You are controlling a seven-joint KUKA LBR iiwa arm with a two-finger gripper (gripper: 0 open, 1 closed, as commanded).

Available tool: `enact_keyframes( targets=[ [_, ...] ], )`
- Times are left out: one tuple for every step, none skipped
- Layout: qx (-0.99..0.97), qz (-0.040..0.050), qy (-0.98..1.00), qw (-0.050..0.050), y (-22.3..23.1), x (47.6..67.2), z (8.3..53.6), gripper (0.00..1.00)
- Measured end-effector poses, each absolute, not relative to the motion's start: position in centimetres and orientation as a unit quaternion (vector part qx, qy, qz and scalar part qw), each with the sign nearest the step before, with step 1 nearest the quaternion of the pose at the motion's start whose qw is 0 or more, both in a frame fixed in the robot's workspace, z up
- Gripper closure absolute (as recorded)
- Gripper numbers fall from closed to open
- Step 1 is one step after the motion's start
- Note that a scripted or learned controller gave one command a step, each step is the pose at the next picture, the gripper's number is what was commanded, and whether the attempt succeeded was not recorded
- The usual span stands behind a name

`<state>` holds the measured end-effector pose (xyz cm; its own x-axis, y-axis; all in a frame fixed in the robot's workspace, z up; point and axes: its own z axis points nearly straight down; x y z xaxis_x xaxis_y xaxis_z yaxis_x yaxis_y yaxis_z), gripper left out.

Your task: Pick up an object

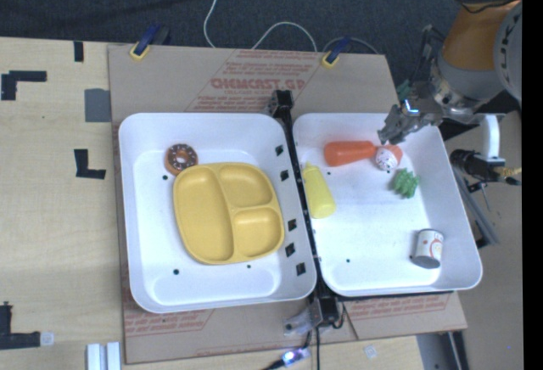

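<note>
Fingers (392, 134) hovering at the right bin's (450, 182) far edge, open or closed impossible to tell, just above a small white dotted ball (387, 159) touching the orange carrot (349, 153), green toy (405, 183) just beyond, yellow piece (319, 192) near the divider.

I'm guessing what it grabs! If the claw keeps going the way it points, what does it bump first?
Probably the small white toy just below the claw, beside the orange carrot. Depth is hard to judge from above.
</note>
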<state>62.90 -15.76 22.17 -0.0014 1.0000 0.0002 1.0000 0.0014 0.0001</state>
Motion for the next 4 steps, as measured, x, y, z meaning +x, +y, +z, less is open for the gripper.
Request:
enact_keyframes(
  targets=[
    [-0.705,0.0002,-0.709,0.001,-10.6,60.4,22.4,1.00],
    [-0.705,-0.0004,-0.709,0.001,-5.9,59.0,23.3,1.00],
    [-0.704,-0.0002,-0.710,0.002,0.2,57.4,23.7,1.00],
    [-0.705,0.0009,-0.710,0.002,5.7,56.4,22.4,1.00]
  ],
)
